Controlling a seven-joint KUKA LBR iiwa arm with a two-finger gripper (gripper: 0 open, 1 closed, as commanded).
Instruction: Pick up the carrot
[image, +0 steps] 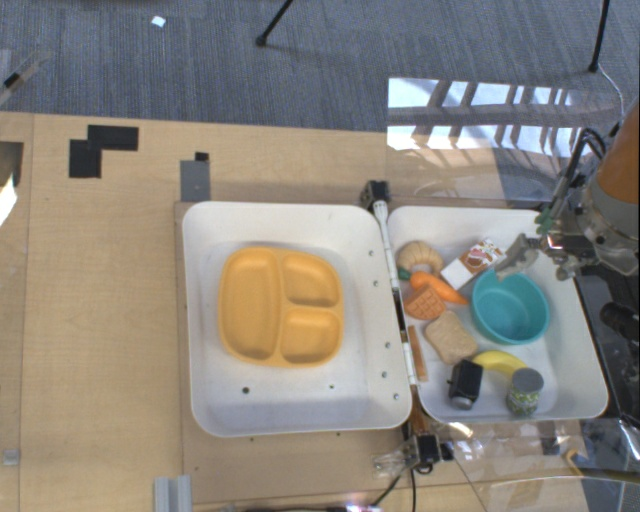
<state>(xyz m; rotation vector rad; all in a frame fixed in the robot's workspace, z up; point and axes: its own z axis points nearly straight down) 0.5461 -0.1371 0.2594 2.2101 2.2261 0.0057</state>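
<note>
carrot: lay in the right bin, near its left wall, toward the far corner; long axis ran slantwise, the thin tip pointed toward the teal bowl, the thick end toward the left wall.
neighbours: a bread slice just near of it, a round pastry just far of it.
writing: a small red and white packet carried print, too small to read.
gripper: hovered over the far right part of the right bin; how far it was open, cannot tell; nothing seen in it.
left bin: held a yellow divided tray.
</note>
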